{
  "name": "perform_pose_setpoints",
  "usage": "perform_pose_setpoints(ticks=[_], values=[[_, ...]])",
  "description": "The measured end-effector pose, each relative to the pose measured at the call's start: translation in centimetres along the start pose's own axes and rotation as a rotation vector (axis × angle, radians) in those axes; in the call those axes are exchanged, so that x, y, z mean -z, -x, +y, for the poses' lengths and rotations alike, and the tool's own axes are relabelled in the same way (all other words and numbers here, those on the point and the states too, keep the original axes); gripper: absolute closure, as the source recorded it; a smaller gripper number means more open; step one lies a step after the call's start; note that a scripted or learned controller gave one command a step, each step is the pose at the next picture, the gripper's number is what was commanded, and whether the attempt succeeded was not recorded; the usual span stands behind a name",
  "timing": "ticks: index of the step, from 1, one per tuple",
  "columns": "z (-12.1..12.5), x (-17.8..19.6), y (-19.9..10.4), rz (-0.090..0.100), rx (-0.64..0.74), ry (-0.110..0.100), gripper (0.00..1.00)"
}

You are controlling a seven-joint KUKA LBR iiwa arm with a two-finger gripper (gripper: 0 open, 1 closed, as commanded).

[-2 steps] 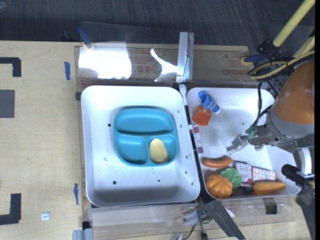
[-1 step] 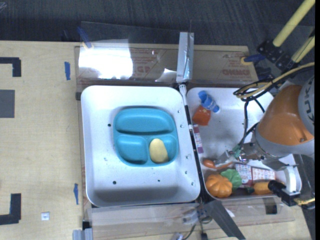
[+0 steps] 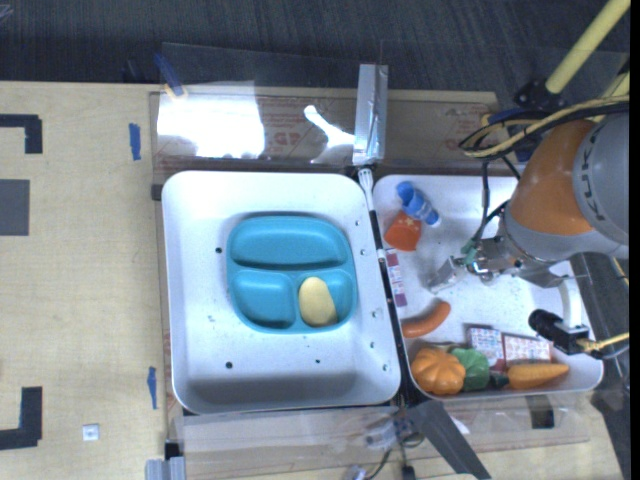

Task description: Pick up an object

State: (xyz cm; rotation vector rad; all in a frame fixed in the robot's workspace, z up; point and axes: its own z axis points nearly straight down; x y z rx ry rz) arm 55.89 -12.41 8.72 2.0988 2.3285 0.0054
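Grey metal with an orange band, the arm [image 3: 570, 193] reaches in from the right over the right-hand white bin [image 3: 470, 190], its end effector [image 3: 452, 268] hanging low near the bin's middle; it is too small and blurred to tell how far open it is, and nothing can be seen in its grip. Just left and up from the end effector lies an orange bottle with a blue cap [image 3: 408, 221]. Just below it rests a small sausage [image 3: 426, 319]. Further below, along the bin's near edge, sit a small pumpkin [image 3: 438, 370], a green vegetable [image 3: 474, 366], a carrot [image 3: 537, 374] and a patterned box [image 3: 505, 344]. Well to the left, in the other white bin [image 3: 190, 298], a blue divided tray [image 3: 285, 253] holds a yellow lemon [image 3: 317, 301]. Both bins rest on a pale wooden surface [image 3: 75, 268].
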Motion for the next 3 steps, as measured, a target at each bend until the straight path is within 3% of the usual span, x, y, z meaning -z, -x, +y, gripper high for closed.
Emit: perform_pose_setpoints(ticks=[1,2,3], values=[[-3.2,0.1,-3.0,0.001,0.232,0.001,0.00],[-3.0,1.3,-2.9,-0.002,0.229,0.007,1.00],[-6.5,1.7,3.3,0.002,0.153,-0.007,1.00]])
